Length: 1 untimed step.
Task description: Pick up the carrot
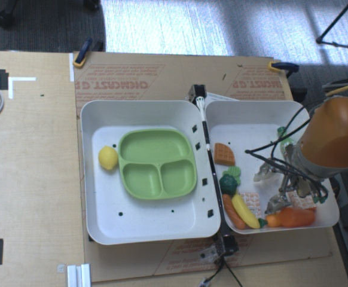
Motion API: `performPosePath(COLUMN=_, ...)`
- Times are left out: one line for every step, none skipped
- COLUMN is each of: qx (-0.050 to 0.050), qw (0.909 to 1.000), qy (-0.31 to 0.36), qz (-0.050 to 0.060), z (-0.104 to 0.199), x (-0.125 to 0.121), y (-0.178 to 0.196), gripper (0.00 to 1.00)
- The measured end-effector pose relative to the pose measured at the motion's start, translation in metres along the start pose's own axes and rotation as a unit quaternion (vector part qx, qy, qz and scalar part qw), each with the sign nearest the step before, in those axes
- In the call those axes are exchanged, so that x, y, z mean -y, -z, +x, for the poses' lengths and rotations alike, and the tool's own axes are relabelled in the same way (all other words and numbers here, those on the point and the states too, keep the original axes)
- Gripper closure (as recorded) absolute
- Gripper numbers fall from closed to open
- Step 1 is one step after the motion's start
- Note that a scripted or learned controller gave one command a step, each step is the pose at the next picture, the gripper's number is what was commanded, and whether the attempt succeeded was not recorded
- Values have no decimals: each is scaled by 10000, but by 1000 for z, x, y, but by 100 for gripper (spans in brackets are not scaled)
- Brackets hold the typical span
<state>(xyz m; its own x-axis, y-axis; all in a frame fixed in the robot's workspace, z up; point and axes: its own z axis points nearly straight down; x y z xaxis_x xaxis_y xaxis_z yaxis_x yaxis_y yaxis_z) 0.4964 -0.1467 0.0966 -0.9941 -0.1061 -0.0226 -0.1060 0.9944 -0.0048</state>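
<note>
two white bins sit side by side on the desk (36, 178): the left bin (96, 220) in the middle of the frame carries a green tray (158, 163) and a lemon (107, 158), the right bin (252, 115) holds the toy food. my arm (336, 133) hangs over the right bin's lower right part, and my jaws (284, 195) are lost among cables, so i cannot tell how they stand. the carrot (292, 217) lies in the lower right corner of that bin, just below them, well right of the banana (244, 210). i judge a short straight drop best, closing across its thick middle, clear of the bin wall.
</note>
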Motion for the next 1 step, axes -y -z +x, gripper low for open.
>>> performPosePath(qx=-87, qw=9999, qy=-132, qz=-22, z=-75, x=-72, y=95, gripper=0)
